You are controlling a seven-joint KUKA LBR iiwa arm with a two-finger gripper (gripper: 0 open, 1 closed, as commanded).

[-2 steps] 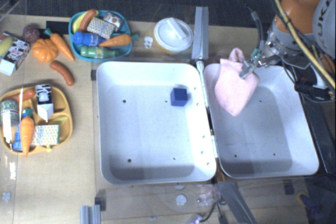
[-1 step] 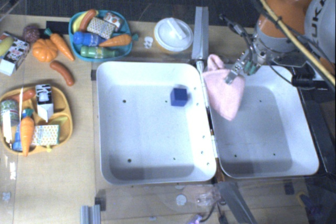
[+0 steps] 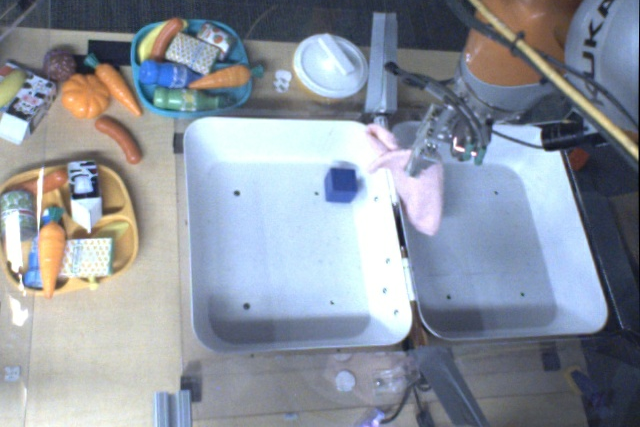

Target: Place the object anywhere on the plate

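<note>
Where the grey arm with its orange band reaches in from the right, you see the claw [image 3: 428,153] over the top left corner of the right bin [image 3: 520,315], its fingers pinching the upper end of a pink cloth [image 3: 420,187]. The cloth hangs down from the claw, and part of it lies over the rim between the two bins. In the left bin [image 3: 290,315] you have a small blue cube [image 3: 342,183] near the upper right, well apart from the cloth. On the bench [image 3: 150,355] behind the bins sits a white lidded tub [image 3: 331,66]. To its left stands a blue bowl of toy food [image 3: 192,68], and a yellow tray of toy food [image 3: 68,229] lies at the far left.
</note>
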